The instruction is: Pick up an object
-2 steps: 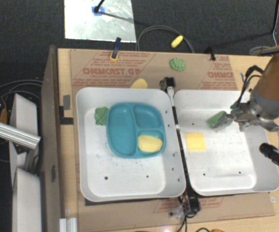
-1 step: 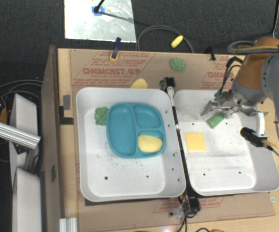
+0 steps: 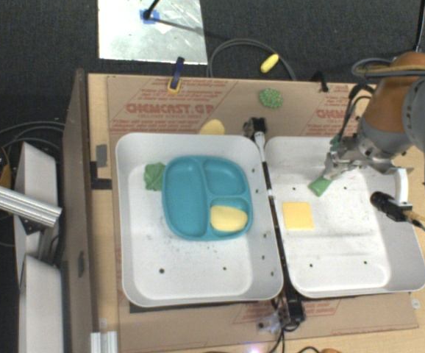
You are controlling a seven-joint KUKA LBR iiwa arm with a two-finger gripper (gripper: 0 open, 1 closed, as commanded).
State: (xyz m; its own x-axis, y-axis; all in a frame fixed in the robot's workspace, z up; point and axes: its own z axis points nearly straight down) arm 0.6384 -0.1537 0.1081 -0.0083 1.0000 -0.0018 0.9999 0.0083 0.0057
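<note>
From above, the tool (image 3: 335, 169) sits low in the right bin (image 3: 389, 267) with a green piece (image 3: 319, 187) at its tip, apparently to take it, though I cannot tell its grip; the yellow square (image 3: 298, 215) lies nearby.

The arm (image 3: 411, 116) is cut off by the right edge; the hand (image 3: 335, 169) is too small to read; the green leafy piece (image 3: 154, 175) lies partly behind the blue tray (image 3: 190, 212).
</note>
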